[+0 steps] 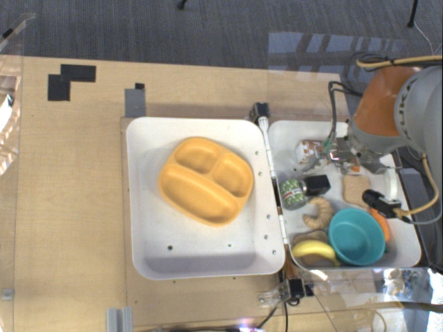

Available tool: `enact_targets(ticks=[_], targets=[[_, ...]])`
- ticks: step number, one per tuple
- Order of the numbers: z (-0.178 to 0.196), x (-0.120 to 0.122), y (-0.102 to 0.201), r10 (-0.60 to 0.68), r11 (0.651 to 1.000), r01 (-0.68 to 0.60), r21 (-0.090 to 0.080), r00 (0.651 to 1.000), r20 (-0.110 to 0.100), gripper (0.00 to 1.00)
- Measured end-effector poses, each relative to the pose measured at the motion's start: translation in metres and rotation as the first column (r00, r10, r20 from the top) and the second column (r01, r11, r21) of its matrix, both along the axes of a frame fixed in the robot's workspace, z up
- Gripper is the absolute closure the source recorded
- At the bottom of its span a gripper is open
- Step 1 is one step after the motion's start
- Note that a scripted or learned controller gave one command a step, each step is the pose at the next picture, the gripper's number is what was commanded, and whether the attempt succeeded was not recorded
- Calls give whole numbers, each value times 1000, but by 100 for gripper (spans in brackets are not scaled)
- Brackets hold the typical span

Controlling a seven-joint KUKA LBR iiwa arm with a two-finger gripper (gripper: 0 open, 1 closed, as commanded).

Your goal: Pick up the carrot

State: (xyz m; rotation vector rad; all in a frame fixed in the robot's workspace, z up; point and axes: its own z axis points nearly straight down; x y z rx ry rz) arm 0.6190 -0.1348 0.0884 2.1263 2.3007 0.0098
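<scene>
The carrot [383, 227] is an orange sliver in the right bin [408, 258], tucked against the right side of a teal bowl [356, 236]. The bowl and a black piece [377, 203] hide part of it. My gripper [344, 156] hangs below the grey wrist over the far part of the right bin, up and to the left of the carrot. It is next to a crumpled foil wrapper [310, 151], and the arm covers its tips.
The right bin also holds a banana [313, 251], a tan pastry [320, 213], a green item [293, 194], a small black block [317, 183] and a tan slice [354, 189]. In the left bin [149, 247] lies a yellow divided plate [206, 180].
</scene>
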Motion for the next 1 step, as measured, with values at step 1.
enact_targets(ticks=[1], targets=[[0,-46,24,106,994,-106,-1,994,1,0]])
